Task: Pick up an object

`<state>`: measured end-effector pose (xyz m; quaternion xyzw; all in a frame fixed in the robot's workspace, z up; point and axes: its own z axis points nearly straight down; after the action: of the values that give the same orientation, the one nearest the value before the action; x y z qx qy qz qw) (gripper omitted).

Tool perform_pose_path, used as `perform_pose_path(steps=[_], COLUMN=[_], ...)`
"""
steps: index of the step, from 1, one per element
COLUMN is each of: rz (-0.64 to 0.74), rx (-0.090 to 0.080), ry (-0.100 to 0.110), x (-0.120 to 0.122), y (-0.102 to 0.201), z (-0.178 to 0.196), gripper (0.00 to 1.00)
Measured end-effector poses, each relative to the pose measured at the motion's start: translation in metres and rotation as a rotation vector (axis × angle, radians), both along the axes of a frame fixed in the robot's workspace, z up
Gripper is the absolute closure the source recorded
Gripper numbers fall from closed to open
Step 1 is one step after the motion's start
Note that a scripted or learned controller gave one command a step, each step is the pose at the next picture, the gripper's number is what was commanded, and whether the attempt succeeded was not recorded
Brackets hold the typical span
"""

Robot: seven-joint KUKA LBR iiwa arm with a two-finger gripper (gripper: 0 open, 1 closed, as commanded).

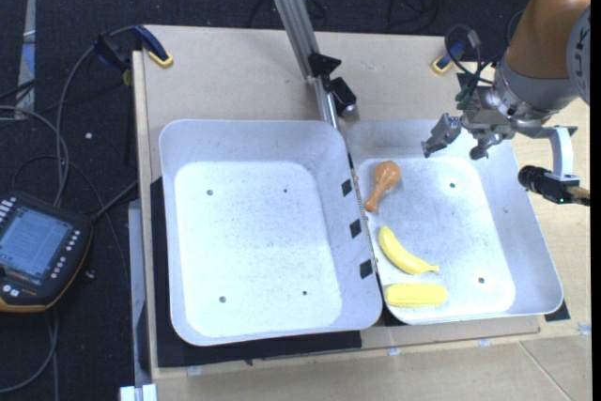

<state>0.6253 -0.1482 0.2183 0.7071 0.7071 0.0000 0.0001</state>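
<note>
The tabletop [244, 75] carries two shallow white bins side by side. The left bin [254, 230] takes the middle of the tabletop, and the right bin [488, 230] lies toward its right edge and holds all three small things. The arm [549, 33] reaches in over the far right corner of the tabletop, and its gripper [460, 139] hangs above the far edge of the right bin with nothing between the jaws; they seem to stand apart, one finger to each side. In my judgement the pick has not started yet. The banana [406, 254] lies near the bin's left wall, with its long axis going slantwise from far-left to near-right. Just beside it, at the near left corner of the bin, lies a yellow block [416, 295] with its long axis along the near edge. The orange drumstick toy [380, 182] is the nearest thing to the jaws: it lies nearward and to the left of them, by the left wall, thick end far and thin end pointing nearward-left. To take it, the jaws probably must go down-left and close across this slanted axis.
</note>
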Motion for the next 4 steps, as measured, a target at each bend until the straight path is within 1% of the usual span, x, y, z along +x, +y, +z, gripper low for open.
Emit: perform_pose_path(steps=[1,2,3,4], rz=[0.0,0.001,0.001,0.0], rx=[0.001,0.001,0.0,0.0], ry=[0.004,0.005,0.002,0.0], x=[-0.003,0.005,0.004,0.005], y=[-0.001,0.001,0.002,0.001], z=[-0.043,-0.101,-0.124,-0.112], gripper=[0.0,0.0,0.0,1.0])
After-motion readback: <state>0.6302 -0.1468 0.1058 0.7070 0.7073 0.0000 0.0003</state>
